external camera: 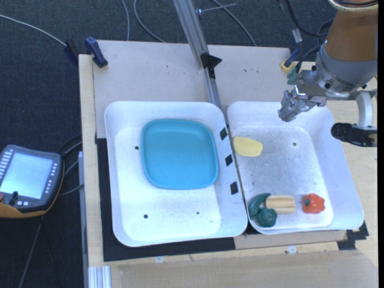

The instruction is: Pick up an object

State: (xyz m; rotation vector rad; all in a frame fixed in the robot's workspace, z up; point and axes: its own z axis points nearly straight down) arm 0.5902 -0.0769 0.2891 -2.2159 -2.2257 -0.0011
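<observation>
Two shallow white bins are seen side by side on the surface (150, 71). The left bin (120, 161) is occupied by a turquoise plate (180, 153), which lies flat near the middle. In the right bin (342, 167), four small things are found: a yellow piece (248, 146) lies near the bin's left wall, well apart from the others, while a dark green piece (263, 210), a tan block (281, 204) and a red piece (312, 203) are lined up along the near edge. The green piece and the tan block are touching or nearly so; the red piece lies just beside the block. The arm is seen reaching in from the right, and the tool (290, 109) is held above the far part of the right bin, well apart from all four things. Nothing is seen between its fingers, but whether they are spread or pressed together cannot be told. A handheld control pad (27, 179) rests off the surface at the left.
</observation>
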